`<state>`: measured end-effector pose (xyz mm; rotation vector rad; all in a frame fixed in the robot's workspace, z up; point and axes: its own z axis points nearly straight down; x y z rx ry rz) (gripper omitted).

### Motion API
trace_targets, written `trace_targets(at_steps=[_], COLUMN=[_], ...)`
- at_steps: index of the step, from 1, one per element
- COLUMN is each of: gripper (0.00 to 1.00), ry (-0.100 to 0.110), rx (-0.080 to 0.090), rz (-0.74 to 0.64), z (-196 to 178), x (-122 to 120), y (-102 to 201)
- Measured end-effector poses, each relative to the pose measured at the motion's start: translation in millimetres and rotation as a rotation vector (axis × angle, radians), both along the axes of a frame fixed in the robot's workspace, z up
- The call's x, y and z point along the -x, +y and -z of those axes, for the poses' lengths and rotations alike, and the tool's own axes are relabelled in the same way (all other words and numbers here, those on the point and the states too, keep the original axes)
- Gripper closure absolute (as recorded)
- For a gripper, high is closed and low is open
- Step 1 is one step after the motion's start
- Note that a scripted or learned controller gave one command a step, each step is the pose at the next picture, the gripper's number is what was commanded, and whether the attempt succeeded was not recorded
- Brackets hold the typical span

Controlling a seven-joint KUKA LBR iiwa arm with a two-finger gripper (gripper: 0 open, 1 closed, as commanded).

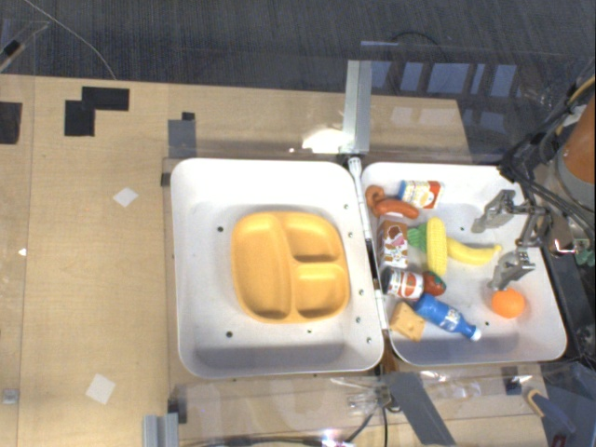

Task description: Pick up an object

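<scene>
A wooden bench [84, 277] bears two white bins; the left bin [200, 343] holds a yellow tray [287, 265]. In the right bin [549, 338], the gripper [504, 240] hangs wide open and holds nothing. The banana [473, 252] lies just left of it, between the fingertips' line; the orange ball [507, 304] sits just below. A descent may pinch neither, nudging the banana aside.

Single fixed camera, high above bench [84, 277], slanted downward, both bins [200, 250] in view
</scene>
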<state>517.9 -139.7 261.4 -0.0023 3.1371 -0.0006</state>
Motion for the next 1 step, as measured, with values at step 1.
trace_targets(at_steps=[1], gripper=[0.00], ry=[0.004], rx=[-0.002], rz=[0.251], z=[109.5], x=[-67.8], y=[-37.9])
